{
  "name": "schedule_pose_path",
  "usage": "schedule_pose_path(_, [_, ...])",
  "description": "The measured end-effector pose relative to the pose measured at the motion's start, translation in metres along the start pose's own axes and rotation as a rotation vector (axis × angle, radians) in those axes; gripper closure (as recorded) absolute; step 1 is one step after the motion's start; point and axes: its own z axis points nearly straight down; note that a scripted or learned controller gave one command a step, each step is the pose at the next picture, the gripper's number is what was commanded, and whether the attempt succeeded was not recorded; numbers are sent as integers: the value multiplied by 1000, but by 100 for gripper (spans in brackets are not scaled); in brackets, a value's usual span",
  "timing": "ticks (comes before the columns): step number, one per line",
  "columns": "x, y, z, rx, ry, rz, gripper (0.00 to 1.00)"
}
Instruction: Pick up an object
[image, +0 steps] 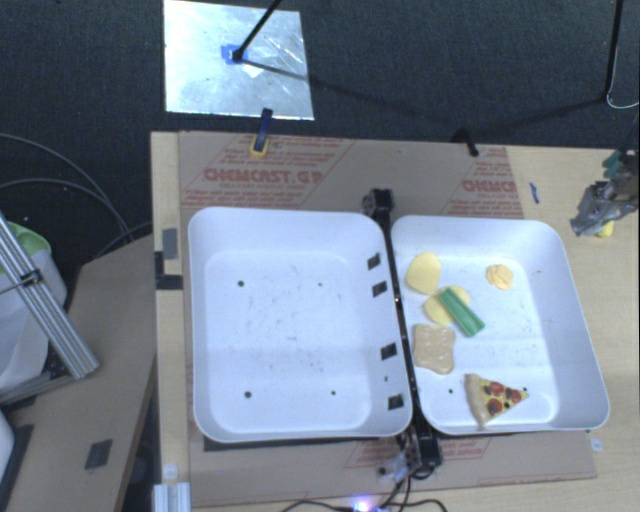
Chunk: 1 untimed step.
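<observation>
Two white bins sit side by side on a board-topped bench above dark carpet. The left bin (290, 320) lies beside the right bin (560, 330), which holds five toy foods: a yellow piece (424, 271), a green stick (463, 311), a toast slice (434, 348), a pizza slice (493, 397) and a small yellow bit (499, 276). The gripper (601, 212) hangs at the far right, past the bins; its grip state cannot be told.

Even overhead light, bins (300, 225) bright white, glare on foil sheet (238, 60), soft focus, faint shadows.
</observation>
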Motion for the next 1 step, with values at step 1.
schedule_pose_path(1, [2,24,23,-10,-3,-8,100])
